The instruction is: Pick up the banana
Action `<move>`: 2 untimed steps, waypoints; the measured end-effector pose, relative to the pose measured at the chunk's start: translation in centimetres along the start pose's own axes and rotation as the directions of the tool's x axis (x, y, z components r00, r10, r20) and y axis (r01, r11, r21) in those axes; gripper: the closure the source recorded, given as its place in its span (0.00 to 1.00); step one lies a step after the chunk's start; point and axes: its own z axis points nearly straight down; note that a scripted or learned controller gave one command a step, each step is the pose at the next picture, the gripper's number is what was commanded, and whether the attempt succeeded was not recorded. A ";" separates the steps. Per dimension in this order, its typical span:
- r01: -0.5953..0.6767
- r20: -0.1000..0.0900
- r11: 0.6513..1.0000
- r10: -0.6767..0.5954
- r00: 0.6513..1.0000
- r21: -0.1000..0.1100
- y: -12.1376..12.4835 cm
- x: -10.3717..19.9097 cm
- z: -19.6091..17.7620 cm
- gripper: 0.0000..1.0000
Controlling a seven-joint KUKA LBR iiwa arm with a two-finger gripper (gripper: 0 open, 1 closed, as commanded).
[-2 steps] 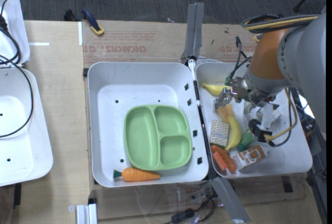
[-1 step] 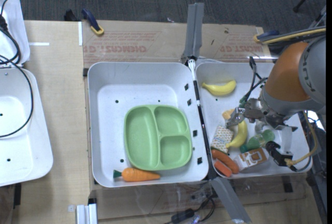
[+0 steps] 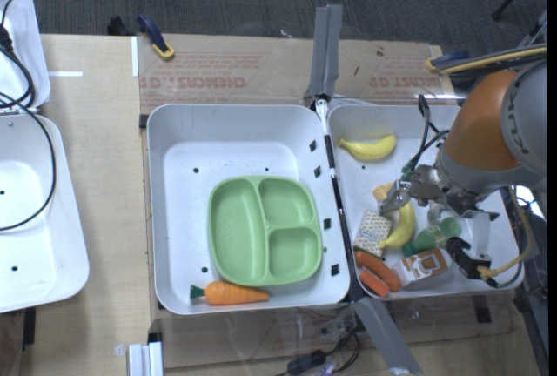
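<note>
At far left, on the tabletop [image 3: 96, 104]: white tubs [image 3: 35, 218] with a black cable [image 3: 22, 61] looped across them. Further back, near the tabletop's far edge: a blue and yellow clamp [image 3: 155, 36].

In the left bin [image 3: 174, 139]: a green divided plate [image 3: 265, 231] near the middle, lying flat. Just in front of it, by the front left corner: a carrot [image 3: 231, 293] on its side, its green end pointing left.

Between the bins: a grey post [image 3: 327, 52] rising from the shared wall.

In the right bin [image 3: 348, 117]: two bananas. Rear banana [image 3: 367, 146] near the back left, alone, well apart from the rest. Near banana [image 3: 400, 226] mid-bin, standing at a slant amid clutter, touching a checkered packet [image 3: 372, 232] on its left. In front of those, by the front wall: red and orange pieces [image 3: 376, 271]. To the right of them: a small carton [image 3: 426, 263], with something green [image 3: 432, 235] just behind it.

Directly above the near banana's upper end: the jaws, hanging close over it. Too dark and cluttered to tell how wide apart, or whether closed on anything.

At right: the arm [image 3: 487, 130], its orange band bulking over the bin's right side.
</note>
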 end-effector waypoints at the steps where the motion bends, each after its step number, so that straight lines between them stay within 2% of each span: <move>1: 0.191 0.001 0.982 -0.191 0.982 -0.005 -5.4 -0.9 -0.1 0.00; 2: 0.187 0.000 0.982 -0.187 0.982 -0.001 -5.3 -1.0 -0.6 1.00</move>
